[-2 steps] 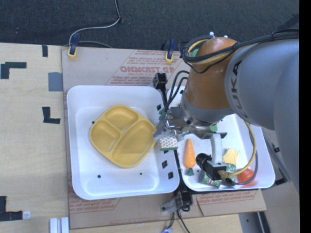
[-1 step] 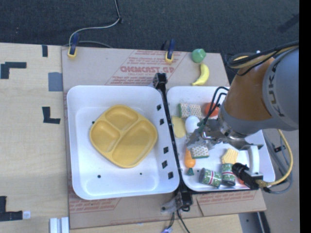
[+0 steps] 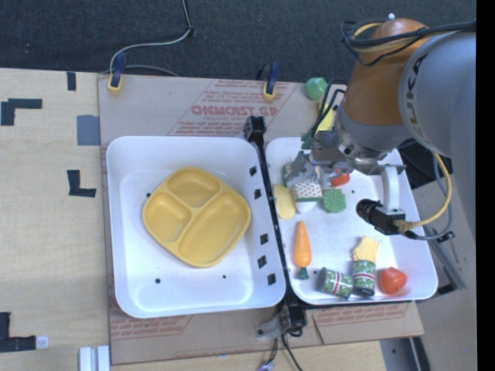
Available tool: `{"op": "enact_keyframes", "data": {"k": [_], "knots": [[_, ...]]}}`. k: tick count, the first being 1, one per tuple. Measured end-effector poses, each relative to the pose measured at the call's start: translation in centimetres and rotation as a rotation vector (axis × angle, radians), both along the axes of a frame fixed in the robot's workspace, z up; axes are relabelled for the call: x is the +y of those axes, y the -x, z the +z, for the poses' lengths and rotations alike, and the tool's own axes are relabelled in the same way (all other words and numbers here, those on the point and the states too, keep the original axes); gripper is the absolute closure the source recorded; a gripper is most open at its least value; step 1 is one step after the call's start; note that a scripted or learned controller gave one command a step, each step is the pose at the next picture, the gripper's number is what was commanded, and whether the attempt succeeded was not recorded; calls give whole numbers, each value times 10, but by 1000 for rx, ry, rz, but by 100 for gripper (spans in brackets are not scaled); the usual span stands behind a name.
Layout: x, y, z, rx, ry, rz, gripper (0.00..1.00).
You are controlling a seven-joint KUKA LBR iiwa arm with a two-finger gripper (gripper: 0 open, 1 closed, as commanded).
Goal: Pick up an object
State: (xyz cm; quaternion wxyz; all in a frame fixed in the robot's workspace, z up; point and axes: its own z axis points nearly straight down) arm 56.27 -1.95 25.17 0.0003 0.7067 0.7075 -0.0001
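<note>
The grey arm with its orange band reaches in from the right, and its two-finger gripper (image 3: 303, 178) hangs low over the upper left part of the right white bin (image 3: 424, 265). Whether the gripper is open or closed on anything cannot be told from this angle.

Right at the gripper's tip lies a small white block with a red-and-green dotted pattern (image 3: 308, 191); contact between them cannot be judged. Just to its right sits a round green bumpy toy (image 3: 334, 201), with a small red piece (image 3: 339, 180) above it beside the wrist. A pale yellow oblong toy (image 3: 285, 202) lies just left of the gripper, against the bin's left wall.

Further down the bin, well apart from the gripper, are an orange toy carrot (image 3: 302, 245), two small green-labelled cans (image 3: 349, 281), a yellow ridged piece (image 3: 366, 248) and a red tomato-like toy (image 3: 393, 280).

The left white bin (image 3: 128, 280) holds a yellow three-compartment plastic plate (image 3: 196, 216). A green ball (image 3: 315, 88) rests on the cardboard beyond the right bin.
</note>
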Motion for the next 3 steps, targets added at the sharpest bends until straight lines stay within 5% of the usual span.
{"op": "enact_keyframes", "data": {"k": [1,2,3], "knots": [[-76,8,-61,4,1,-2,100],[37,-5,-68,3,-1,2,100],[61,33,-33,3,-1,1,100]]}}
